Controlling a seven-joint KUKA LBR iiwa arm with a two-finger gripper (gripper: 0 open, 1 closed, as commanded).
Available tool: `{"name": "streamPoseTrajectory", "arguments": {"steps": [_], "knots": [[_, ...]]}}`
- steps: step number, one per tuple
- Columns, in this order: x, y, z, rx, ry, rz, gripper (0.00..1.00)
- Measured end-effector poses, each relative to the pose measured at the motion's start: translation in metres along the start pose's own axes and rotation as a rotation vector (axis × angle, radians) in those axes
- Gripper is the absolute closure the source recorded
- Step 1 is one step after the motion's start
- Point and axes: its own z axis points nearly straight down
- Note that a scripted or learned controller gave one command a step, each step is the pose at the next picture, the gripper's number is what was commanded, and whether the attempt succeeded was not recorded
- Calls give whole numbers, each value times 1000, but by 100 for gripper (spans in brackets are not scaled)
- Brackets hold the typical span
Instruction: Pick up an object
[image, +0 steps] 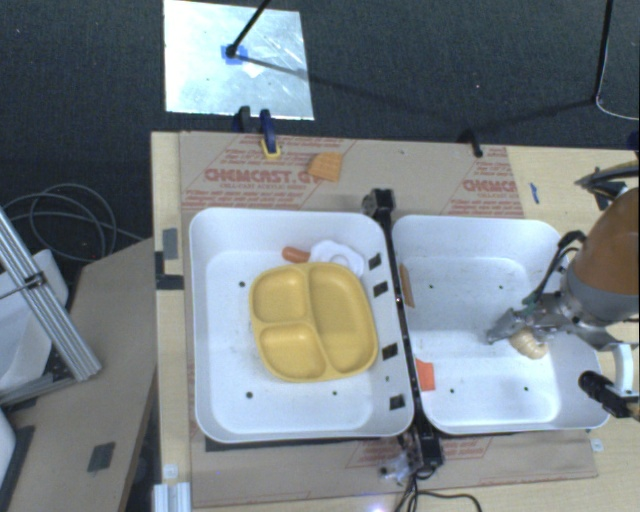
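My gripper hangs low over the right side of the right bin, with the grey arm and its orange band coming in from the right. A small beige rounded object lies right at the gripper, touching or just under it. Whether it is held is unclear from this angle. A small flat orange piece lies at the right bin's left edge, well apart from the gripper. In the left bin rests a yellow divided plate.
Behind the yellow plate lie a small orange-red item and a white object. A tan block and a blue and yellow clamp sit on the bench behind the bins. A black divider runs between the bins.
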Motion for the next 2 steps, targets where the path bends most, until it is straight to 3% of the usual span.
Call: {"name": "streamPoseTrajectory", "arguments": {"steps": [1,2], "knots": [[1,4,-13,-8,-2,-4,100],[81,-18,-54,-5,4,-12,100]]}}
